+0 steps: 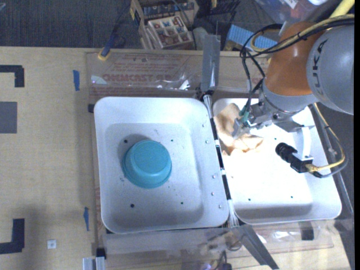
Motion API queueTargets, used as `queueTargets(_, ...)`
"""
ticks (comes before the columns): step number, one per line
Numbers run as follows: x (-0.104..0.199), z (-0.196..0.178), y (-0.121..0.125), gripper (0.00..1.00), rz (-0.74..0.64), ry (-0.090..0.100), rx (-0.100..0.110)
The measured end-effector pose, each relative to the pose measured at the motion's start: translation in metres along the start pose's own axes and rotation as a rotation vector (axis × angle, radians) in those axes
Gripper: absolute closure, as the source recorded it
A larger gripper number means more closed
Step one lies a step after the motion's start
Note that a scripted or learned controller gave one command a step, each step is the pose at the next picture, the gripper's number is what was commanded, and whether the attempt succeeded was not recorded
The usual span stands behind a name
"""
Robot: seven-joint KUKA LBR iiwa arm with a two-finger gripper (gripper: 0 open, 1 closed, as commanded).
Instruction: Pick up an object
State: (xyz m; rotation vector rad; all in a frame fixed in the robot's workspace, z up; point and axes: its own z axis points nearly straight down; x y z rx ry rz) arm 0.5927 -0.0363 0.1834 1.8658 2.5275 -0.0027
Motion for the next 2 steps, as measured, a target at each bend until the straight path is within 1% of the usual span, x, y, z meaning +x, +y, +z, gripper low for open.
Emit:
queueTargets(1, 0.035, -0.01, -0.019, 1.0, 0.123, 0.002, 0.005)
queueTargets(2, 0.07, -0.053, -0.006, 1.0, 0.082, 0.0, 0.001)
